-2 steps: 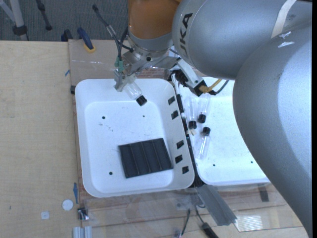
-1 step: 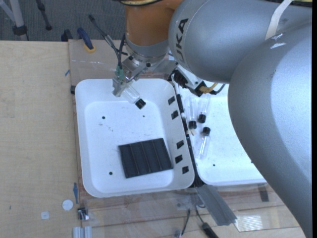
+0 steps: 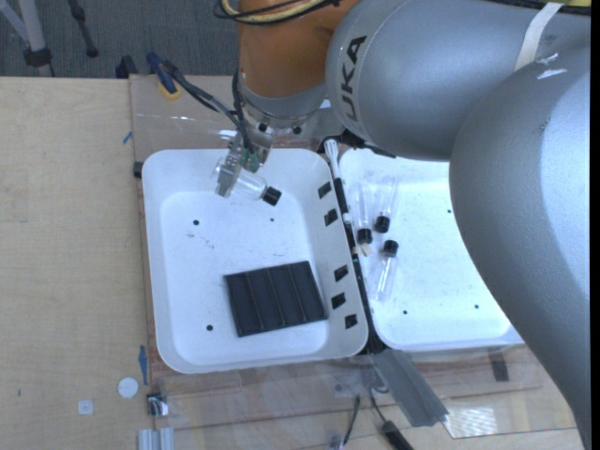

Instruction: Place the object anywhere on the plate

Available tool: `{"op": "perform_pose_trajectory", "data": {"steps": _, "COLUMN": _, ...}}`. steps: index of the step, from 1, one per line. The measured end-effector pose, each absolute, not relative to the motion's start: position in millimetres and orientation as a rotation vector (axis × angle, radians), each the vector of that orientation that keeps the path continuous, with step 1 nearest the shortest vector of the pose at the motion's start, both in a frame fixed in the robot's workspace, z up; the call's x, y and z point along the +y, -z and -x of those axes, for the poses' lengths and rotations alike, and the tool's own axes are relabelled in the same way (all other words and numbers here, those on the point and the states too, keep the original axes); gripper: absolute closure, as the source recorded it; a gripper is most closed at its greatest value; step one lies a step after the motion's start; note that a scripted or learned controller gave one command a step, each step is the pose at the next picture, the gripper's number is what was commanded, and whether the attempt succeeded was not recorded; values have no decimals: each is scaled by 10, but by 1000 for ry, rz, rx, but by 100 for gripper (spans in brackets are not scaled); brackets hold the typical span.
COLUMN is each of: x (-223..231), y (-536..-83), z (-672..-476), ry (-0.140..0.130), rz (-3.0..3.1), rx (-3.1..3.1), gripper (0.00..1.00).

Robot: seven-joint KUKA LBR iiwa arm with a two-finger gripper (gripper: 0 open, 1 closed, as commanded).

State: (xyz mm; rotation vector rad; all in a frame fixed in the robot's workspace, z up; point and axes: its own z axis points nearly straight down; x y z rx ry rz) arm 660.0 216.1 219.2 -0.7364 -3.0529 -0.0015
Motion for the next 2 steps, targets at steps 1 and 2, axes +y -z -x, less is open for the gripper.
{"op": "perform_pose_trajectory", "data": {"steps": 1, "x": 2258, "y": -2621, "z": -6498, "ry": 7, "rz": -173, "rx": -3145, "gripper": 100}}
{"op": "perform_pose_trajectory", "data": {"steps": 2, "x": 2258, "y": -2537, "z": -6672, "ry": 6, "rz": -460, "rx": -3116, "gripper": 100}}
